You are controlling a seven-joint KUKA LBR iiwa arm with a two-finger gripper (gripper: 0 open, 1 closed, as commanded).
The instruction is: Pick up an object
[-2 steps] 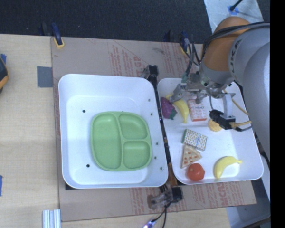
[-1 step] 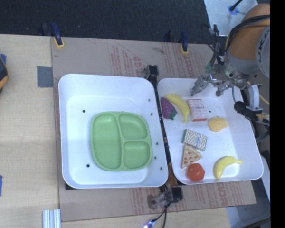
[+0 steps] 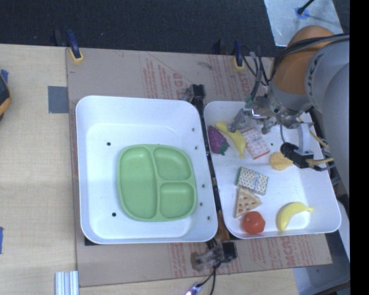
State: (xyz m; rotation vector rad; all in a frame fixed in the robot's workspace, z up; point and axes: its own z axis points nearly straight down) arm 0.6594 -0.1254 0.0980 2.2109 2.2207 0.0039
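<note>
End effector [image 3: 253,118] low over right bin [image 3: 320,226] — green tray [image 3: 155,181] left.

Right shallow white bin [image 3: 325,223]: its upper end is crowded by the grey arm's gripper [image 3: 253,118], a purple grape bunch [image 3: 217,139], a yellow banana-shaped toy [image 3: 232,137] and a pink-and-white card [image 3: 256,144]. Open floor lies between the patterned square block [image 3: 252,180] and the second yellow banana [image 3: 292,214].

Left white bin [image 3: 92,165]: a green divided plastic plate [image 3: 156,181] fills the middle, with bare floor around it.
</note>
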